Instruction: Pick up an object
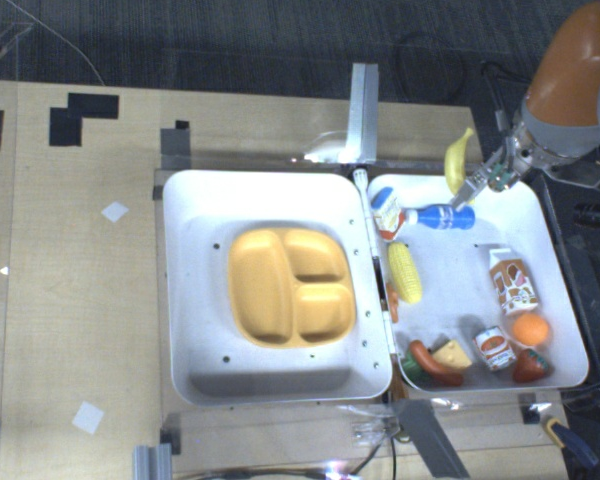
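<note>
The gripper hangs over the far edge of the right bin, and the banana stands nearly upright against its fingers, lifted above the bin's rim; the fingers look closed on the banana's lower end, though they are small and partly blurred. Just below the gripper lies a blue bottle, with a corn cob further toward the near-left. Well nearer the camera than the gripper sit a carton, an orange, a can, a cheese wedge and a red pepper. Far to the gripper's left, the left bin holds a yellow tray.
</note>
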{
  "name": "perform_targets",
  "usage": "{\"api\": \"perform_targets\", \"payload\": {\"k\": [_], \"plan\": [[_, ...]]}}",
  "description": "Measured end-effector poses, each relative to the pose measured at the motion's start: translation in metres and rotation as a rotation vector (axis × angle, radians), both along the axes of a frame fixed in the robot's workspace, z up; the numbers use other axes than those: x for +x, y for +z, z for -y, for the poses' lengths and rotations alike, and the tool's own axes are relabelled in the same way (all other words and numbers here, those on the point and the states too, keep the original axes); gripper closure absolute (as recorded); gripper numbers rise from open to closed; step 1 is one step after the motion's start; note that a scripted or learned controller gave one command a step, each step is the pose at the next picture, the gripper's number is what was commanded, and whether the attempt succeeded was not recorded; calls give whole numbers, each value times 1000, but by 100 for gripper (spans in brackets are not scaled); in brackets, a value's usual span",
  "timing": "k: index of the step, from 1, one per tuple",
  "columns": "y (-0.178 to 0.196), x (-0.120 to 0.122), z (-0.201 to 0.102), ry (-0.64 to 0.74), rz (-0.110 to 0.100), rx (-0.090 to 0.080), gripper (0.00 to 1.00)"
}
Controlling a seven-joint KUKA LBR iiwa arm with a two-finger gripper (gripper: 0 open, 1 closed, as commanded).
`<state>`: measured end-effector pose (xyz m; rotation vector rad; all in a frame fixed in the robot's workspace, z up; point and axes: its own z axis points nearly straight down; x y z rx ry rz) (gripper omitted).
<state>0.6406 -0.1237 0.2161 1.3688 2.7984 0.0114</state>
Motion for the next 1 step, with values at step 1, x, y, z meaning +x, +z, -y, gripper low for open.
{"api": "perform_targets", "payload": {"k": [1], "plan": [[-31,-45,-50,-285,-23,10,100]]}}
